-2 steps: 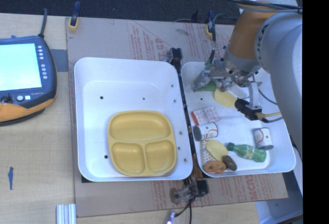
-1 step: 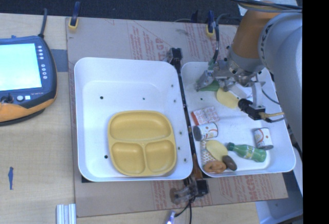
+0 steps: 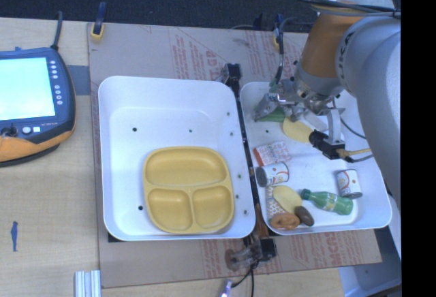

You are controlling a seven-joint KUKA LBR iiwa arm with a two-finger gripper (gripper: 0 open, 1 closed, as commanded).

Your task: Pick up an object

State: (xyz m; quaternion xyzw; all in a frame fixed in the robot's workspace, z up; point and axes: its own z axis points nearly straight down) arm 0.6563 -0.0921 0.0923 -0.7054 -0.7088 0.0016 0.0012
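Observation:
My gripper (image 3: 271,106) hangs low over the far left corner of the right bin (image 3: 371,221), under the orange-banded wrist. A small green thing (image 3: 277,114) lies right beneath it, partly hidden, and I cannot tell whether they touch. A pale yellow piece (image 3: 296,131) lies just in front of the gripper. Nearer the front are a red and white packet (image 3: 271,152), a small can (image 3: 274,174), a yellow lemon (image 3: 287,197), a green bottle (image 3: 328,201) on its side, and a second can (image 3: 349,184).
The left bin (image 3: 116,152) holds a yellow divided tray (image 3: 189,189). A brown ring-shaped piece (image 3: 285,221) and a dark brown lump (image 3: 305,217) sit at the right bin's front edge. A handheld control pendant (image 3: 30,101) lies on the bench at far left.

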